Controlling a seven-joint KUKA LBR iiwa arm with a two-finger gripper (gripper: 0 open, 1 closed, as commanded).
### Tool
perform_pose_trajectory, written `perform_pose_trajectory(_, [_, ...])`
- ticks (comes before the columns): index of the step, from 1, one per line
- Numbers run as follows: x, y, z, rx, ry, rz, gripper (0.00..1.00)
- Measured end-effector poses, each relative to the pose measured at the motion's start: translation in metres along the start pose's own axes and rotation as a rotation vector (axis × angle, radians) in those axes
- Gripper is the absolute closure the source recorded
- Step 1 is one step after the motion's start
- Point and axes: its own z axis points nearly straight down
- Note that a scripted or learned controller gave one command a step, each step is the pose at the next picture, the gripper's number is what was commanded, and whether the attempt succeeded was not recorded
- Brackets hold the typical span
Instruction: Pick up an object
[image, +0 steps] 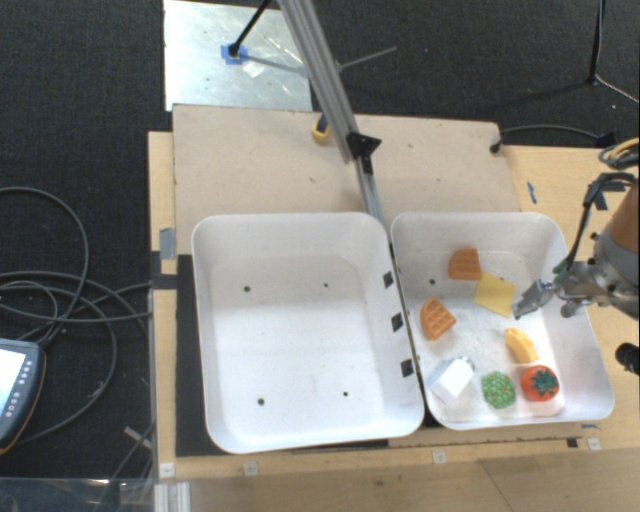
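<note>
Fingers (530, 300) apparently empty, grip state unclear, beside yellow wedge (495, 295), orange waffles (437, 319), tomato (541, 383) nearby

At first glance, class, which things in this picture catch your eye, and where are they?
The bright toy foods clustered in the right bin stand out: a red tomato and a green piece near its front edge. The gripper reaches in from the right, above a yellow cheese wedge.
</note>
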Motion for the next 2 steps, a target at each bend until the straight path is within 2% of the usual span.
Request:
perform_pose_trajectory(1, [0.0063,0.0026,0.0609,0.000,0.001,-0.001,0.00])
perform_pose_trajectory(2, [0.0065,0.0034,0.0691,-0.004,-0.002,-0.001,0.00])
